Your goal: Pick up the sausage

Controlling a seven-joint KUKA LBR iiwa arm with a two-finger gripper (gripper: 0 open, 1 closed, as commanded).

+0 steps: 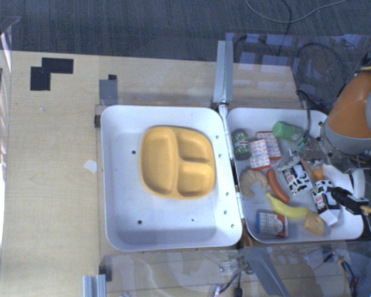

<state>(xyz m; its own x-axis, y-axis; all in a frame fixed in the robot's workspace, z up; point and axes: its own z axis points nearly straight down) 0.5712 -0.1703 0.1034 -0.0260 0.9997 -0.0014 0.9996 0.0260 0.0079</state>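
The sausage point(277, 186) is a short reddish-orange link lying at a slant in the middle of the right bin point(352, 231). A pale croissant point(252, 179) lies to its left and a yellow banana point(288, 208) just below its lower end. The arm comes in from the right with its orange band point(357, 109) over the bin's far right corner. My gripper point(292, 163) hangs low over the bin, just up and right of the sausage's upper end, beside a black-and-white carton point(298, 179). Nothing shows held in it.
The right bin also holds a green can point(240, 143), a green packet point(289, 130), red-and-white packs point(264, 151), a second cow-print carton point(324, 197), a blue-red pack point(271, 223) and a tan chunk point(314, 223). A yellow divided plate point(176, 161) sits in the left bin point(120, 221).
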